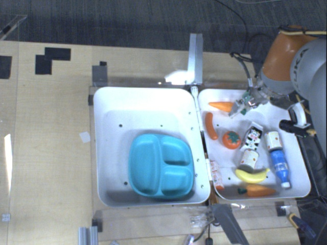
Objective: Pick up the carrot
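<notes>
**Claw beside the carrot at the right bin's far edge**

The claw (pixel 244 104) hangs low over the far part of the right white bin (pixel 301 185), just beside the thick end of the small orange carrot (pixel 221 106); whether it is open or closed cannot be told. The grey arm with its orange band (pixel 278 60) slants in from the right. No label is readable on the blue plastic bottle (pixel 279 160) or the black-and-white carton (pixel 252 137). The left bin holds a blue divided plate (pixel 161 165).

Grey arm (pixel 301 65) reaches in from right, gripper (pixel 244 105) lowered leftward.
</notes>
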Robot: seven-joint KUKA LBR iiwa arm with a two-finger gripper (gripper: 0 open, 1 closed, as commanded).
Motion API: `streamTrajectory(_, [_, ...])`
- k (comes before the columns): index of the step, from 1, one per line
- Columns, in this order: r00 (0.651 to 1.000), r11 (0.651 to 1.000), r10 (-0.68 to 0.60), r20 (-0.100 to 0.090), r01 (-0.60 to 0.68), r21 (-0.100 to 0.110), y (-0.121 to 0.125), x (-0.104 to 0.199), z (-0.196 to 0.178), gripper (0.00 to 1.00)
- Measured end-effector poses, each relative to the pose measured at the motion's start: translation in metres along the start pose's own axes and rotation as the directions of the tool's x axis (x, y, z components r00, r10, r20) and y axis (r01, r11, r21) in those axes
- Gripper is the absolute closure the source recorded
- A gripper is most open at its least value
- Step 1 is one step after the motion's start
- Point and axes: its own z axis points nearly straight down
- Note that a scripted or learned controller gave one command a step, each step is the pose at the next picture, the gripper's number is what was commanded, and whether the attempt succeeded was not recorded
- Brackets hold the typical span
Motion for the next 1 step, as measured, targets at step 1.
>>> streamTrajectory(1, [0.995,0.995,-0.101,0.002,0.101,-0.011,0.0254,0.0799,-0.1109,1.00])
